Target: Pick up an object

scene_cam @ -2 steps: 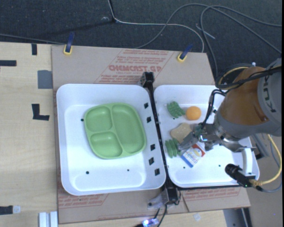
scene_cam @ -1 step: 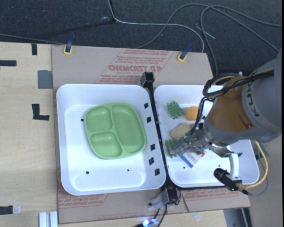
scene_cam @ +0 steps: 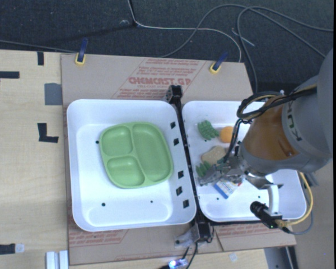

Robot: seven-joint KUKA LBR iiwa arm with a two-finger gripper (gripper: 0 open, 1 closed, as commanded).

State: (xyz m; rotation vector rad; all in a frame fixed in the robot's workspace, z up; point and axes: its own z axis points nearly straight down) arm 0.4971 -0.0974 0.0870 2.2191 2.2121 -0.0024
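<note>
Camera view | gripper (scene_cam: pixel 219 171) low in right bin (scene_cam: pixel 294 203) — fingers' state cannot tell | beside it: tan lump (scene_cam: pixel 214 153), looks light, rigid — grasp across middle

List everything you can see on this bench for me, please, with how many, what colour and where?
Bins: two, white, side by side; left bin, right bin.
Divided plate: one, light green, three compartments, in the left bin.
Leafy toy: one, green, upper part of the right bin.
Round object: one, orange, right of the leafy toy.
Flat piece: one, tan, middle of the right bin.
Small packet: one, blue and white, below the gripper.
Cardboard sheet: one, brown, under both bins.
Clamps: two, yellow and blue, at the cardboard's far edge.
Arm: one, grey with orange band, over the right bin.
Gripper: one, dark, low among the objects.
</note>
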